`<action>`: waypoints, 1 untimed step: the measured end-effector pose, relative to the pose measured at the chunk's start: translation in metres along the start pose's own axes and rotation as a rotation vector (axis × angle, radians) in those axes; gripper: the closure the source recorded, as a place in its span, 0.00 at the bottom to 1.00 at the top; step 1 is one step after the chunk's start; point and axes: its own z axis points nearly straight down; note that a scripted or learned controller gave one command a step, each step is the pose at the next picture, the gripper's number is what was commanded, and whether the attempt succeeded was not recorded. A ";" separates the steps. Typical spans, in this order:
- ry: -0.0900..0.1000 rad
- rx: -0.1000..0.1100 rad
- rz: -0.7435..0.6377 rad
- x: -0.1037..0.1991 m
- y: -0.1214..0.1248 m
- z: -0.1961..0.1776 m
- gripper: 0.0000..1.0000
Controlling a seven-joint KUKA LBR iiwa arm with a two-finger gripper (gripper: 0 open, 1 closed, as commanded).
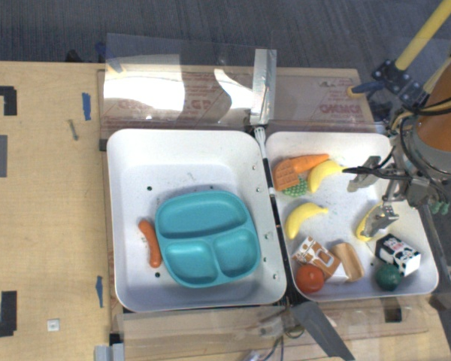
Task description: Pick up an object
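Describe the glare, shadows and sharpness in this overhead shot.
Camera view: strong white glare on the clear plastic sheet behind the left bin, washing out its surface; lighting across both bins is even, with soft, faint shadows under the teal tray; the arm at the right edge is slightly blurred, while the toy food in the right bin stays fairly sharp.

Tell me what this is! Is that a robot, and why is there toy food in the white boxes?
Yes, it is a robot arm, reaching in from the right. One camera looks down from above. Its gripper, like a two-finger hand, hangs low over the right bin, beside a yellow piece; I cannot tell if it grips anything. That bin holds toy food: two bananas, a carrot, a tomato and a bread roll. The left bin holds a blue tray and a little sausage. The robot practises picking things up.
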 end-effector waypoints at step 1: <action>-0.024 0.006 0.178 0.021 0.013 0.103 0.00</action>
